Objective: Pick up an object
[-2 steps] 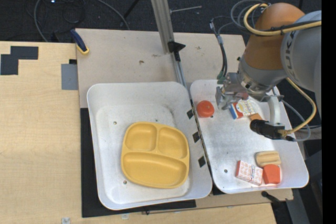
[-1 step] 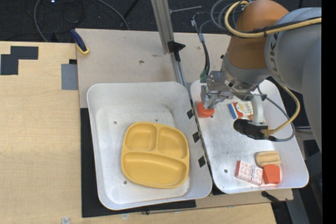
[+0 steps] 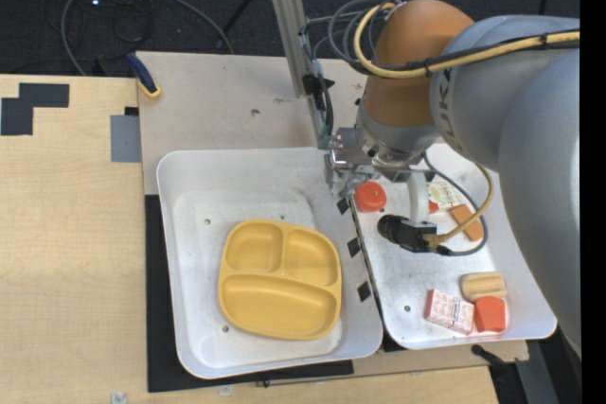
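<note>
In the left bin [image 3: 189,203], a yellow divided tray [image 3: 281,279] lies flat toward the near edge, well apart from everything else. Over the wall where the two bins meet, at the far end of the right bin [image 3: 407,289], the gripper [image 3: 352,173] hangs low; it is seen from above and its body hides the tip, so whether it is spread or pressed together cannot be told. A small round orange-red cap [image 3: 370,197] sits on the right bin's floor just beside the gripper, and nothing can be seen held. Further right, a white card [image 3: 443,194] and a tan strip [image 3: 466,224] lie partly under the grey arm [image 3: 511,90]. Near the front right corner, a pink carton [image 3: 448,310] touches an orange block [image 3: 490,314], and a tan block [image 3: 482,285] lies just behind them.
</note>
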Controlling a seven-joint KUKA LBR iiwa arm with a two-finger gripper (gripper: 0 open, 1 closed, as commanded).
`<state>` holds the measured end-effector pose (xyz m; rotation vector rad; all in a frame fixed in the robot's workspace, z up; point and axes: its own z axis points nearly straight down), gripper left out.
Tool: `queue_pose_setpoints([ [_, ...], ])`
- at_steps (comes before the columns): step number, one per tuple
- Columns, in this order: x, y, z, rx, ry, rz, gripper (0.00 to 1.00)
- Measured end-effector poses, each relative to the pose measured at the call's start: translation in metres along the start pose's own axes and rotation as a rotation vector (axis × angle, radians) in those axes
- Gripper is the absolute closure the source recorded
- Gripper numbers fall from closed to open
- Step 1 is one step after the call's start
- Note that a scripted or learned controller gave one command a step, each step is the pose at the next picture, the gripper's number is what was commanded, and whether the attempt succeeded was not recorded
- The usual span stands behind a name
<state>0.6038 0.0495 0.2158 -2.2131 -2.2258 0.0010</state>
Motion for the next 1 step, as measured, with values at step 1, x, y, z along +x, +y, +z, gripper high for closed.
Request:
queue_pose_setpoints([
  [1,0.0524,-0.0031,-0.0124,0.000,0.000,0.000,1.00],
])
